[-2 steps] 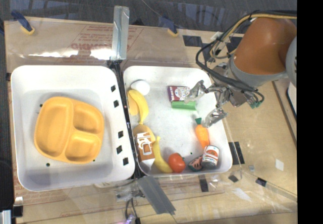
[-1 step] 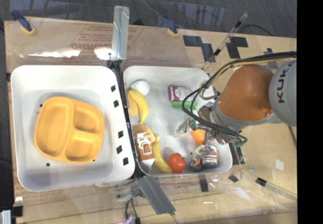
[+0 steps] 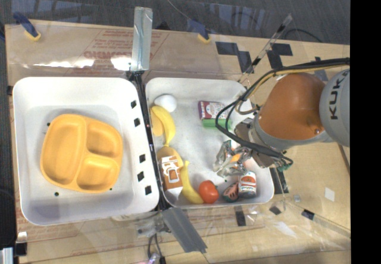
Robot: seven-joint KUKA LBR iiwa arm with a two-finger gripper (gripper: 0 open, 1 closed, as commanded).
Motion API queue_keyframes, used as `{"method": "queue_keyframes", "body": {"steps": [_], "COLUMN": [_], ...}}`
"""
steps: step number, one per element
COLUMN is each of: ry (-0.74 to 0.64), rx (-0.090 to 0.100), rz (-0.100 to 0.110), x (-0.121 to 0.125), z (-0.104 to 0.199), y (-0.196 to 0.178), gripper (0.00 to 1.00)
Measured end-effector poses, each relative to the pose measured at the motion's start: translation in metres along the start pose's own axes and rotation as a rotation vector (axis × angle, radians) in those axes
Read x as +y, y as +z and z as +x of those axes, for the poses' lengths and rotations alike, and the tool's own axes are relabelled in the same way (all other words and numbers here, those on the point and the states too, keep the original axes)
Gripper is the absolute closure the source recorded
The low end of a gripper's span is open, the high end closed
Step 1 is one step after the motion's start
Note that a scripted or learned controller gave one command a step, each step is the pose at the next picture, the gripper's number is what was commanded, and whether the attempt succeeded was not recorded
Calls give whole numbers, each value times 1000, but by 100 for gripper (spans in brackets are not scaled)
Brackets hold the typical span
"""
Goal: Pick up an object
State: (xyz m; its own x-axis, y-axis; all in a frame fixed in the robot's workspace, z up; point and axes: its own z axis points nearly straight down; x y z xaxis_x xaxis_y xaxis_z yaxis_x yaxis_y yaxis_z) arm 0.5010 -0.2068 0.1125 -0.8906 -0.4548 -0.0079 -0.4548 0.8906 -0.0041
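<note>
1. Where the grey arm (image 3: 333, 102) with its orange band (image 3: 290, 108) reaches down into the right bin (image 3: 196, 87), the pincer (image 3: 231, 162) hangs low over that bin's near right part; its state cannot be told from this slanted view.
2. Just below the pincer, toward the bin's near wall, a small red-and-white can (image 3: 248, 184) lies touching or almost touching a dark item (image 3: 231, 192) that is too small to make out.
3. To the lower left of the pincer, just beside that dark item, sits a red tomato (image 3: 208, 191).
4. Touching the tomato on the side away from the pincer, a yellow banana (image 3: 189, 187) curves along the near wall.
5. Left of the pincer, an orange-brown carton (image 3: 171, 170) lies against the bin's left wall.
6. Up and left of the pincer, a second banana (image 3: 164, 123) rests by the same wall, with a white egg-like ball (image 3: 165, 102) at its far end.
7. Above the pincer, a maroon, white and green box (image 3: 211, 112) lies near the far wall.
8. Well to the left of the pincer, the left bin (image 3: 36, 93) holds a yellow divided tray (image 3: 80, 153).
9. Both bins stand side by side on the table (image 3: 71, 43), which is covered with clear sheeting.
</note>
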Motion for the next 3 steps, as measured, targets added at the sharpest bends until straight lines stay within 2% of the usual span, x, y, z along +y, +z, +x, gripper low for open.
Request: {"method": "queue_keyframes", "body": {"steps": [1, 2, 3], "ry": [-99, -98, -158], "rx": [0, 5, 5], "rz": [3, -3, -3], "x": [4, 5, -4], "z": [-47, -45, 0], "y": [-95, -91, 20], "gripper": [100, 0, 0]}}
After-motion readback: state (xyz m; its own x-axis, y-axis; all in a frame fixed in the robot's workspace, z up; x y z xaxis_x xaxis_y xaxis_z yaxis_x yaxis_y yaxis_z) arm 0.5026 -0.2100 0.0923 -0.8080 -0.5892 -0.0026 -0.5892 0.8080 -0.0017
